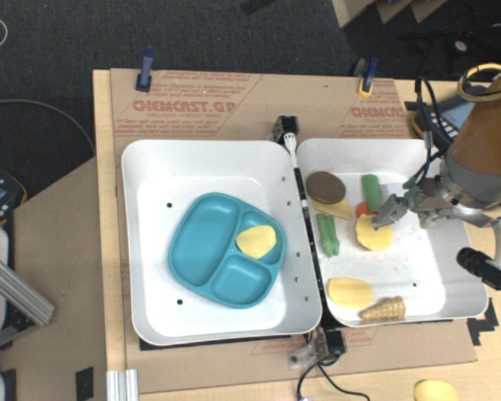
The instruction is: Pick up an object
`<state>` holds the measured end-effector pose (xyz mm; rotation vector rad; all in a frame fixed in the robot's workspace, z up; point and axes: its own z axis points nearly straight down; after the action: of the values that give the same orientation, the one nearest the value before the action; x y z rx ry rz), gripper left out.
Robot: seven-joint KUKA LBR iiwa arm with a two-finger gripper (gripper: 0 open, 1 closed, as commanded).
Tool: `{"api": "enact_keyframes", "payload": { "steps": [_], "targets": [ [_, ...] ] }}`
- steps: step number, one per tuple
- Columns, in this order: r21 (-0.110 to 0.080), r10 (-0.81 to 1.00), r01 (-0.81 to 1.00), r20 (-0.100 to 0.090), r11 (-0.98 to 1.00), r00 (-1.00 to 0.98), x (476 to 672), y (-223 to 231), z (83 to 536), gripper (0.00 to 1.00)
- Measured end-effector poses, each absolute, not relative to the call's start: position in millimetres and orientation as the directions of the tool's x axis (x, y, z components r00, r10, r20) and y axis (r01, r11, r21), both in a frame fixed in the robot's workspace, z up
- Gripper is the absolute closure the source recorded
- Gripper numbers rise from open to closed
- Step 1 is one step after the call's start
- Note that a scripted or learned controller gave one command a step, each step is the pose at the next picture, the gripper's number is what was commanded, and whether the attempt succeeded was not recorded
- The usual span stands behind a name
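A grey arm (476, 153) with an orange band reaches in from the right over the right-hand white bin (426, 295), its gripper (390, 213) poised at the upper edge of a round yellow piece (374, 235) near the bin's middle. Whether the fingers are spread or pressed together cannot be told from this angle, and nothing is visibly pinched between them.

A red piece (363, 210) peeks out just above the round yellow one. A short green stick (371, 190) stands nearly upright in the frame above it, its long axis running top to bottom. A longer green pod (327, 234) lies to the left, close to the bin's left wall, also running top to bottom with a slight lean. A brown disc (325, 188) sits at the upper left of the bin, a yellow wedge (336, 210) just below it. Along the lower edge, a yellow oval piece (350, 291) lies with its long axis left to right; a tan ridged cone (385, 309) beside it points its narrow tip left.

In the left-hand white bin (150, 182), a teal divided plate (204, 241) carries a pale yellow piece (255, 241) in its upper right compartment.

The brown board (192, 107) beneath the bins bears red lettering, partly legible as "CHEMCAST", with smaller lines too fine to read. Two clamps, a blue clamp (144, 68) and a yellow and blue clamp (366, 76), grip its far edge.
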<state>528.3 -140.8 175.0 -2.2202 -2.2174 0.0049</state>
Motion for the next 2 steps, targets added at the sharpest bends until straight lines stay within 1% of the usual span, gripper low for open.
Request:
{"api": "enact_keyframes", "payload": {
  "steps": [1,2],
  "targets": [
    [0.001,1.000,1.000,0.001,-0.001,0.001,478.7,-127,233,0.00],
    [-0.007,1.000,1.000,0.002,0.000,0.000,514.7,-131,124,0.00]
  ]
}}
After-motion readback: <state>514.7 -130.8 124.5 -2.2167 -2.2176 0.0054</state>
